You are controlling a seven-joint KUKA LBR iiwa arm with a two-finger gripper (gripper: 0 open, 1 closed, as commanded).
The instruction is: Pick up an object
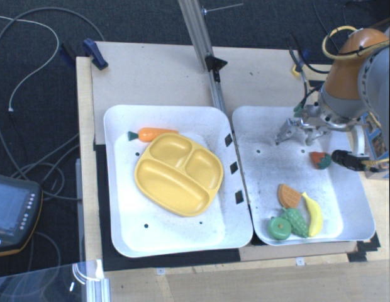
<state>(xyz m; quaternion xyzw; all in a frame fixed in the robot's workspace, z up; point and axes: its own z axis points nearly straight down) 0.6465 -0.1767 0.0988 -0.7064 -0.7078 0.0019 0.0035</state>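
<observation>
The table [157, 68] carries two white bins, the left bin [119, 168] well to the left of the tool [294, 131] and the right bin [258, 168] directly beneath it, with the arm [355, 68] rising just to the tool's right. A yellow divided plate [178, 173] and an orange carrot [154, 133] lie in the left bin, well apart from the tool. The tool hangs over the right bin's far end with nothing between its fingers, though how far they are spread cannot be told; below it, near the bin's front edge, lie a banana [314, 214], an orange wedge [288, 195], a green bumpy piece [297, 221] and a green round piece [280, 228], while a small red-and-green piece [321, 160] sits just to its lower right.
</observation>
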